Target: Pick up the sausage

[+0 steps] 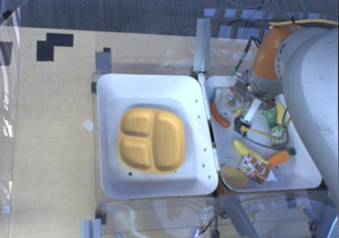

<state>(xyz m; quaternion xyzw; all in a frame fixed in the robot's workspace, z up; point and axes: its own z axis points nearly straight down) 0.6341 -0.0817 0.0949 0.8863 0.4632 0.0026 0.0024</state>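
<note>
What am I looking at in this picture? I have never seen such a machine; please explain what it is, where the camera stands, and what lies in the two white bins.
There is one picture, taken by a camera fixed above a bench and looking down at a slant. The big grey shape with an orange band at the right is a robot arm. Its gripper, the part that grasps things, hangs over the right bin. That bin holds a red sausage near its left wall, a banana, a carrot, a printed packet and other small things. The left bin holds a yellow divided plate. The sausage lies in the bin, to the left of the gripper and not in it.
</note>
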